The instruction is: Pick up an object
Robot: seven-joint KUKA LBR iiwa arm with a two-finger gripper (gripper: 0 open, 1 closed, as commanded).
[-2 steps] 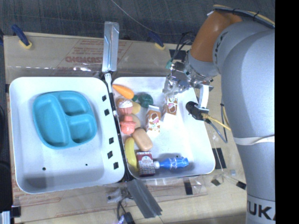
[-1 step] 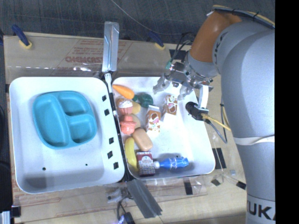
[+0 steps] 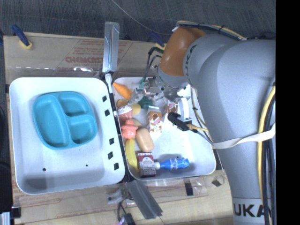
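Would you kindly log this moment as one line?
arm: reaching into right white bin | gripper: low among toys, beside orange carrot | left white bin: blue divided plate

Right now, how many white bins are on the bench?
2. The left bin holds a blue divided tray; the right bin, beside it, holds the pile of small items, with the arm partly covering its far end.

Robotics laboratory test cell. Indicators: industrial grey arm (image 3: 234, 93) with exposed cabling; two white bins (image 3: 28, 172) fixed side by side on a plywood table (image 3: 56, 53); blue clamps (image 3: 21, 35) at the table's far edge; dark carpet floor (image 3: 56, 3).
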